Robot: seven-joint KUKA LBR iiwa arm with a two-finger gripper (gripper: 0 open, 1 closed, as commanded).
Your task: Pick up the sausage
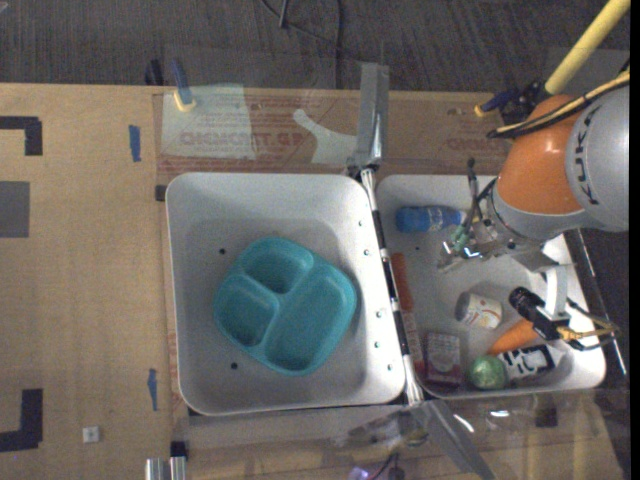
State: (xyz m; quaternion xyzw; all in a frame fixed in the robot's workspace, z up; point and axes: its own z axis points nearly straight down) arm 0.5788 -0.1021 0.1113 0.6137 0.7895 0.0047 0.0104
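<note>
— While you are hanging there, where is the sausage [399, 280] lying?

— It is lying in the right bin [430, 179], stretched lengthwise right against the wall that this bin shares with the left bin [200, 268]. It is looking like a thin reddish stick, apart from everything else in the bin.

— And where are you holding your hand [466, 248]?

— I am hovering it over the middle of the same bin, beside the blue bottle [428, 218] and above the white cup [480, 310]. Nothing is sitting in it. Whether it is standing wide or narrow, I cannot tell; it is blurring into glare and cables.

— So which step are you working on?

— I am judging this as the approach: the sausage is resting untouched. Next I am needing to shift toward the shared wall, turn the hand so it closes across the sausage's narrow width, and come down with room against that wall. That wall is worrying me, since it is leaving little space on one side.

— What are you struggling to see?

— My own arm [560, 168] is covering the bin's far corner. The sausage's lower end is fading near the red-and-white packet [443, 353], so I am guessing at its full length.
</note>
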